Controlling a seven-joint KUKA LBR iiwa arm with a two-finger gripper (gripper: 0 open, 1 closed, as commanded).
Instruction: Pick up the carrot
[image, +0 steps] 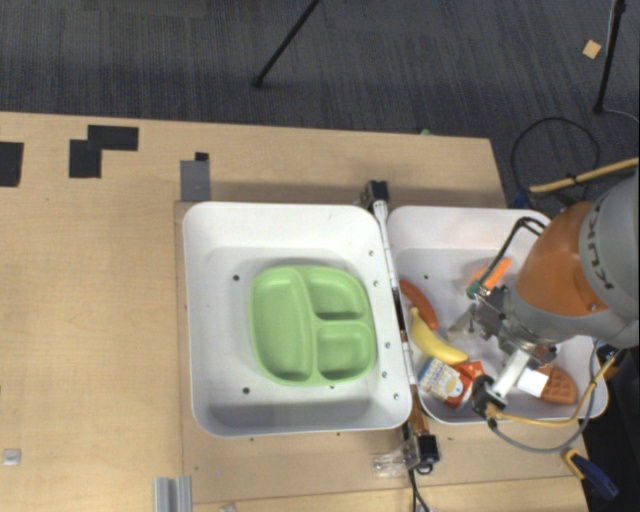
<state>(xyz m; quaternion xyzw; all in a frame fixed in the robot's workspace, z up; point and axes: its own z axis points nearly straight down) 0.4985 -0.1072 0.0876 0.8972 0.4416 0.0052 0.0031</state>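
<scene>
Wooden bench (90, 330), two white bins side by side. Landmark: banana (436, 343), right bin (450, 228). Carrot (418, 301) lodged just above it against the dividing wall, ungripped. Gripper (478, 318) positioned just right of the banana, low for a descent; opening cannot be told.

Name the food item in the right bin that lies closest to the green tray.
The carrot: orange, slanted along the right bin's left wall, left of the yellow banana.
</scene>
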